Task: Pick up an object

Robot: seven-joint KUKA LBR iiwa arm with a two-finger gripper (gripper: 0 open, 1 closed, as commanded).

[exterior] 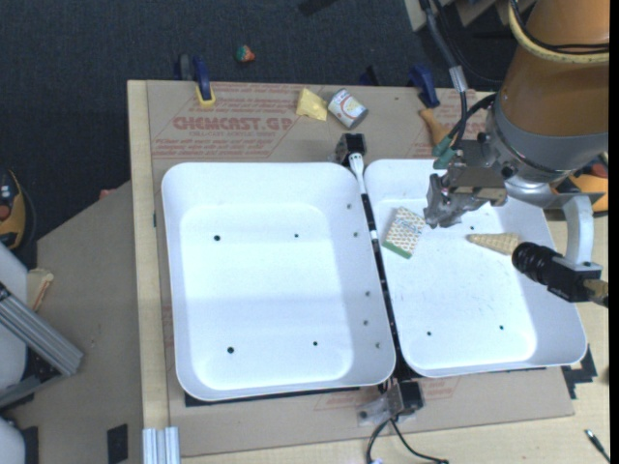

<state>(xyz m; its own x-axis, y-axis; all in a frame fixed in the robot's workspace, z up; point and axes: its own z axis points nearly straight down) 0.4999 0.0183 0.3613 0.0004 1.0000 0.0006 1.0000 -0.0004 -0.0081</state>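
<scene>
Gripper (443, 216) low over the right-hand shallow white bin (522, 346), just beside the small speckled green-edged scouring pad (403, 232) lying near the divider, and I'd call that pad my target because it's closest. Whether my fingers are apart or together, I can't tell from up here. Nothing sits between them that I can make out. A tan ice-cream-cone-shaped toy (493, 244) lies just to the right, a fallback pick.

**Gripper low over the right bin**

The gripper (443, 211) hangs over the right bin (484, 346), just right of a speckled green-edged sponge (403, 232). An ice-cream cone, apparently a toy (493, 244), lies nearby. The left bin (193, 259) sits alongside.
</scene>
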